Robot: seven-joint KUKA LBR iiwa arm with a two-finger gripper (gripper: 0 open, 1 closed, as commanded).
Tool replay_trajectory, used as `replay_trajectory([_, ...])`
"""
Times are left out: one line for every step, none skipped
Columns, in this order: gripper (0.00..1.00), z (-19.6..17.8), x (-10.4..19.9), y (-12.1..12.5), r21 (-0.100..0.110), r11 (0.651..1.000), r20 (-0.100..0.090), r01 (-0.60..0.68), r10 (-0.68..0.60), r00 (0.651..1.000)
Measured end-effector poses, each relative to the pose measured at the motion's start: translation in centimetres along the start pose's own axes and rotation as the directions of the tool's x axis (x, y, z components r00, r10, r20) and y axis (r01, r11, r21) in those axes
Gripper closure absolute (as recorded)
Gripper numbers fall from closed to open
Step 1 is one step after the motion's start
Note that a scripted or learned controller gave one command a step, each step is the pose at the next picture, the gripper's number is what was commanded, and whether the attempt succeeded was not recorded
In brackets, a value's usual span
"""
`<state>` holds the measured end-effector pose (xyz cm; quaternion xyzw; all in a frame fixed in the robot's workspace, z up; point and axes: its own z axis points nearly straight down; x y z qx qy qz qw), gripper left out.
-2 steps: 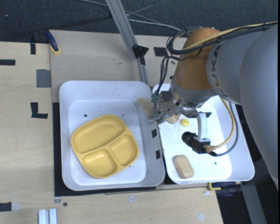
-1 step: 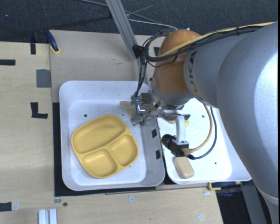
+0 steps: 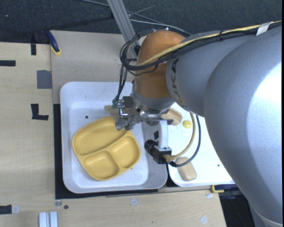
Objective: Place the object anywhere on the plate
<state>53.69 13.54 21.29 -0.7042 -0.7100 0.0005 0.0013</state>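
Tan block (image 3: 187,172) lying at the near edge of the right bin (image 3: 203,176), yellow divided plate (image 3: 107,148) sitting in the left bin (image 3: 71,141), gripper (image 3: 124,118) hanging over the plate's far rim, grip state impossible to tell, grey arm (image 3: 236,93) reaching in from the right.

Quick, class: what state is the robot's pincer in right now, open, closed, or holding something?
Pincer: cannot be told; it sits over the upper edge of the yellow divided plastic plate in the left white bin.
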Motion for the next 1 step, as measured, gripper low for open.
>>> replay_trajectory([0.00, 0.05, -0.34, 0.07, 0.000, 1.000, 0.001, -0.005, 0.005, 1.000])
